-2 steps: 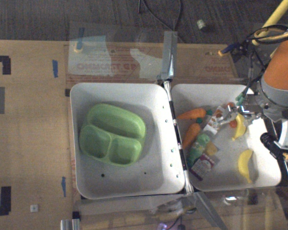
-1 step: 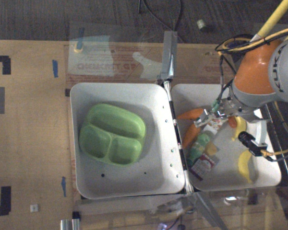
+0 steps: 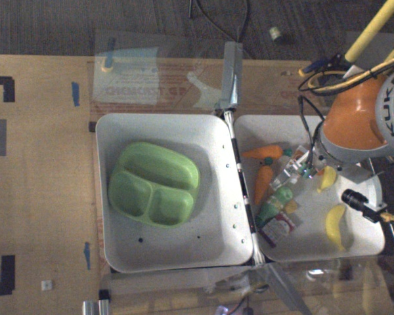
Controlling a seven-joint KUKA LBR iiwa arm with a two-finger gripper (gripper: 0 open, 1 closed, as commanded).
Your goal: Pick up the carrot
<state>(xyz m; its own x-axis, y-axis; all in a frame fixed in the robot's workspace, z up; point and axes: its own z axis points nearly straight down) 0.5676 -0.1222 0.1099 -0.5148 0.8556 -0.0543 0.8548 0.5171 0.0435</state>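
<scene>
Two carrots (image 3: 263,184) lie at the left side of the right bin (image 3: 374,245), unlifted. The gripper (image 3: 301,166) hangs just beside them; its grip state cannot be told. Grasping and lifting remain.

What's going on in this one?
A grey and orange arm reaches in over the right bin, which holds two carrots, bananas and other small items. The gripper hangs just right of the carrots; nothing looks lifted. The left bin holds a green divided plate.
</scene>
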